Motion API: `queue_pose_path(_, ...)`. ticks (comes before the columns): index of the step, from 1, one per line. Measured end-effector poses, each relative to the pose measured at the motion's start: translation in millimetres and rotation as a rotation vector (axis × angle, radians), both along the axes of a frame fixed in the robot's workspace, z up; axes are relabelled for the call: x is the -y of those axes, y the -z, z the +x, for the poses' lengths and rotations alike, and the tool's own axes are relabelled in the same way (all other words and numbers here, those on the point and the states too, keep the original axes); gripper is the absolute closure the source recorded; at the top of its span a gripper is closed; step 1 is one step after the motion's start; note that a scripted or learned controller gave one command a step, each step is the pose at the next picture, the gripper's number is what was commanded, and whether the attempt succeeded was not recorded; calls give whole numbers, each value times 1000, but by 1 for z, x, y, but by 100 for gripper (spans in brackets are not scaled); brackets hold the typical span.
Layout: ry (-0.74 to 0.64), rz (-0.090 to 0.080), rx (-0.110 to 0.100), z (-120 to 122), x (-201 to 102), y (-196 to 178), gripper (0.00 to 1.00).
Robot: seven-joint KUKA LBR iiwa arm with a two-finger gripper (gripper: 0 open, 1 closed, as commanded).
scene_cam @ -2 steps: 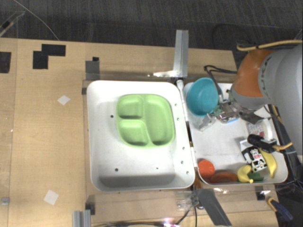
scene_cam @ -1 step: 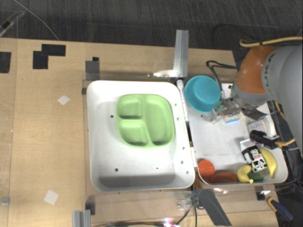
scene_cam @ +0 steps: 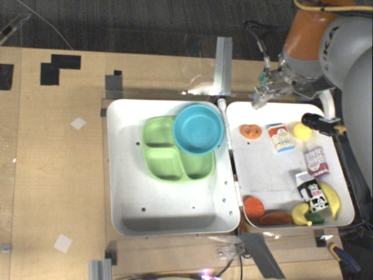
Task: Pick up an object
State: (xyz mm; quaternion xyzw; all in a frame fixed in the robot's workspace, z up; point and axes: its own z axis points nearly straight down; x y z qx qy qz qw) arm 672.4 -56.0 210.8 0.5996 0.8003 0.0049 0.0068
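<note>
We are looking down on two white bins sitting side by side on a wooden bench. The left bin (scene_cam: 125, 174) is holding a green divided tray (scene_cam: 166, 156), and a blue bowl (scene_cam: 199, 128) is resting on the tray's upper right corner.

The right bin (scene_cam: 274, 185) is carrying the small objects. An orange round piece (scene_cam: 251, 132) is lying near its upper left, with a small white and blue carton (scene_cam: 281, 137) just to the right of it and a yellow ball (scene_cam: 302, 132) further right. Below these, a small red and white packet (scene_cam: 315, 161) is sitting toward the right wall. In the lower right corner a black and white box (scene_cam: 310, 192) is lying against a banana (scene_cam: 331, 199), and a yellow and green piece is sitting just below them. Along the lower edge, a red round piece (scene_cam: 253, 205) is touching a dark brown oblong thing (scene_cam: 276, 218).

The arm is reaching in from the upper right of the frame, its orange band showing near the top. The gripper (scene_cam: 260, 92) is hanging over the upper rim of the right bin, above and apart from the objects. We are seeing nothing between its fingers, and we cannot tell how wide they are standing.
</note>
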Motion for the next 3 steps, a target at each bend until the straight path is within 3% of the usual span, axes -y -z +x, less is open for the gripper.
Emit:
queue_pose_path(1,55,-2,-9,-3,64,-15,100)
queue_pose_path(2,51,-1,-10,-2,60,-14,0)
queue_pose_path(3,225,0,4,-47,81,108,0)
